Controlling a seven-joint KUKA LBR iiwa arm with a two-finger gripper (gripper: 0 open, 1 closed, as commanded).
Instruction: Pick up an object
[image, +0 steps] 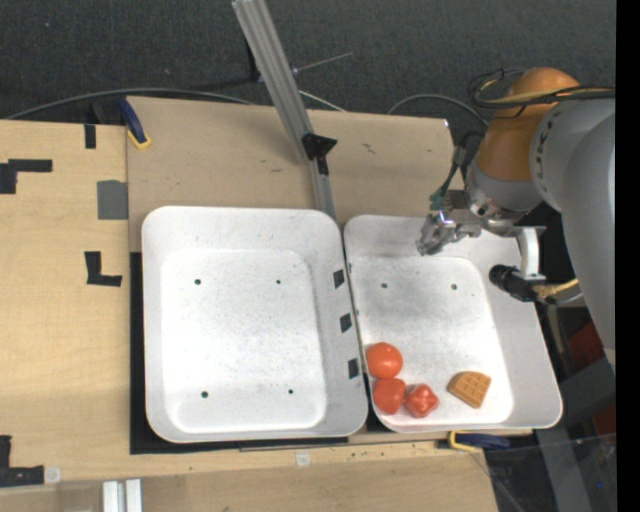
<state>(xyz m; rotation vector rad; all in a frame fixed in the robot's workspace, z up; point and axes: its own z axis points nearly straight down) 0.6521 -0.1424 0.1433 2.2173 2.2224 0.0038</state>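
Red tomatoes and a waffle lie at the right bin's near edge. The end effector hovers at its far edge, well apart; I cannot tell its opening. It should approach the waffle, which lies alone.

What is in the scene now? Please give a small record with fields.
arm: reaches in from the right
end effector: above the far edge of the right bin, away from the objects
right bin contents: tomato, second tomato, red pepper, waffle, all near its front edge
left bin: white, beside the right bin
task state: nothing picked up yet
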